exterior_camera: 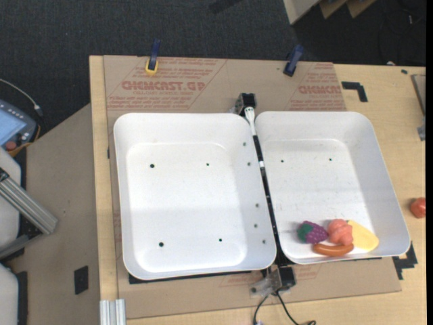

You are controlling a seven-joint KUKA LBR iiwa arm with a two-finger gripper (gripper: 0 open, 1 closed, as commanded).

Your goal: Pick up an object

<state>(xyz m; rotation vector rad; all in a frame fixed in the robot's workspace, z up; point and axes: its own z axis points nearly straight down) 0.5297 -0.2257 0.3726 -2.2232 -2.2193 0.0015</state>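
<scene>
We see right bin (352, 147) holding purple grapes (312, 232), pink toy (340, 231), yellow piece (365, 238), orange sausage (333, 250) clustered near corner; claw state unknown.

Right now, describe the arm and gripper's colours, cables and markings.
This frame gives no arm colours, cables or markings to report. At the right, where the arm reaches in, a small orange-red lump sits on the bench; it is too small to identify as rig part or toy.
</scene>
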